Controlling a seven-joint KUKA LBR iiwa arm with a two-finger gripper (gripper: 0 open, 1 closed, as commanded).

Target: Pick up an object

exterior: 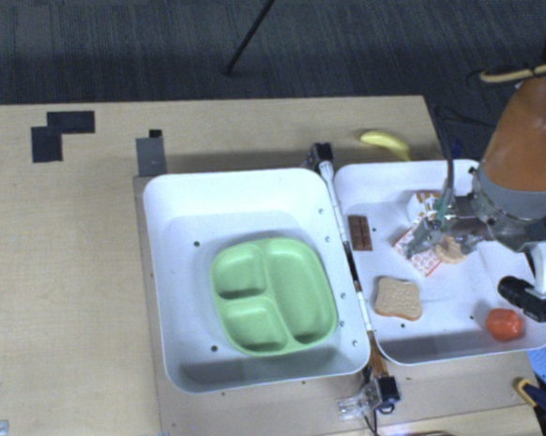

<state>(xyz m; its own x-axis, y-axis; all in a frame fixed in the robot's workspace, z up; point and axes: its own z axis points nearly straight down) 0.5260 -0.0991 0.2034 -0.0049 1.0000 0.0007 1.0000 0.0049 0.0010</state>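
The arm enters from three o'clock, its orange band at the upper right, and its end effector (435,226) hangs low over the right bin (384,189), down among a small heap of clutter. Whether it is released or clenched cannot be told: the tip merges with the crumpled packet (420,248) under it, and nothing can be seen clearly lifted or gripped.

As a judgement, the pick is at its reaching or closing stage and not yet done. Every candidate object appears to lie on the bin floor. Left to do: secure one object and raise it clear.

The things on offer are all in the right bin. The packet sits near its centre, touching or just beneath the tool. A slice of toast (397,298) lies toward six o'clock from it, apart. A small brown block (359,233) rests at nine o'clock, near the wall shared with the other bin. A red tomato-like ball (505,324) sits at the five o'clock corner, beside a black fixture on the rim. A yellow banana (386,143) lies outside on the surface, just beyond the bin's twelve o'clock edge.

The left bin (178,267) holds a green divided tray (272,295).

Hard to make out: what else is in the heap under the tool, and the arm's body is cut off at the frame's right edge.
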